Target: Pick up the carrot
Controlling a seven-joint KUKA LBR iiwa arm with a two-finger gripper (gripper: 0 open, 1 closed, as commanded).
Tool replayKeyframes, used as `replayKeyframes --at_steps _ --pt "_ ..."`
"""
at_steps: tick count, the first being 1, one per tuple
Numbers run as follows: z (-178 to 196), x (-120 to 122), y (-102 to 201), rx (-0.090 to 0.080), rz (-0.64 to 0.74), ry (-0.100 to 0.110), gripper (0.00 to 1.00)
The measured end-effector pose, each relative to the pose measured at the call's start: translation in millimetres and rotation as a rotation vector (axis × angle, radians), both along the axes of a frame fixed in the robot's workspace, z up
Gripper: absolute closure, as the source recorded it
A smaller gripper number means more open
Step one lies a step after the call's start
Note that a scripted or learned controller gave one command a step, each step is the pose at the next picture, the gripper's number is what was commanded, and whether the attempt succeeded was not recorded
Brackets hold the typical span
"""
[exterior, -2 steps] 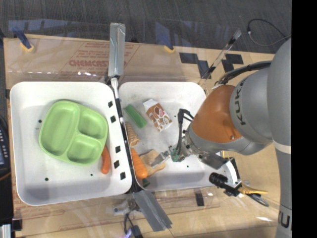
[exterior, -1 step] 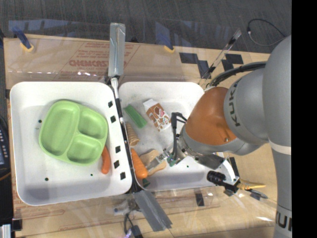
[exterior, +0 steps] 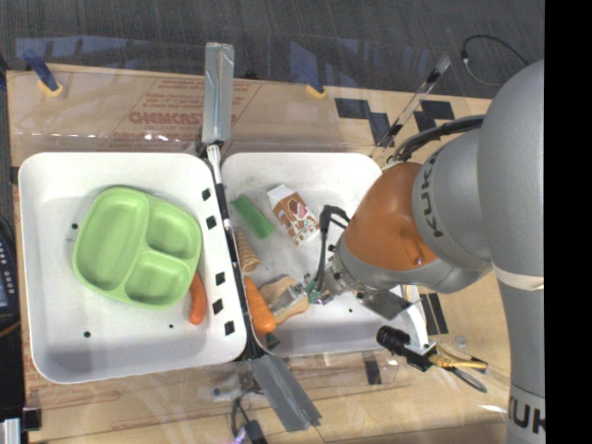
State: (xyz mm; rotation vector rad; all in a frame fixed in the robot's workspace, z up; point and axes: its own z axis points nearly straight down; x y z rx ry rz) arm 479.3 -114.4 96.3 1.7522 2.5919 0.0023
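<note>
- Arm [exterior: 416, 229]: reaching in from the right and bending low over the right bin [exterior: 305, 166]. Its orange band is covering much of that bin's right half, which reads as a descent posture for a grasp inside this bin.
- Gripper [exterior: 316, 292]: sitting low in the right bin at the end of the wrist, pointing toward the bin's lower left. The wrist is hiding most of it, so its opening cannot be told, and nothing is showing as held.
- Carrot [exterior: 261, 308]: lying in the right bin's lower left corner, close along the wall dividing the two bins, with its long axis running roughly along that wall. It is resting flat, probably where it settled when dropped in.
- Carrot relative to gripper: lying to the gripper's left and slightly lower, near but apart. A tan object [exterior: 283, 297] is sitting between them, touching or nearly touching the carrot.
- Judgement: the gripper is needing to shift further left toward the wall. The tan object and the wall are crowding the carrot on both sides, so a miss or a wrong grasp is looking possible.
- Other right-bin contents: a green stick [exterior: 252, 216], a printed packet [exterior: 293, 215] and a cone-like piece [exterior: 247, 248] are lying above the carrot.
- Left bin [exterior: 55, 276]: holding a green divided plate [exterior: 139, 246], with an orange-red elongated item [exterior: 197, 301] lying just beside its lower right edge.
</note>
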Motion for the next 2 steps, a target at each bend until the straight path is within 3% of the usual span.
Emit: replayKeyframes --at_steps 1,2 --pt "3.7 6.0 6.9 -0.015 0.306 -0.016 0.0" --pt "0.5 2.6 2.7 -0.009 0.754 -0.001 0.0"
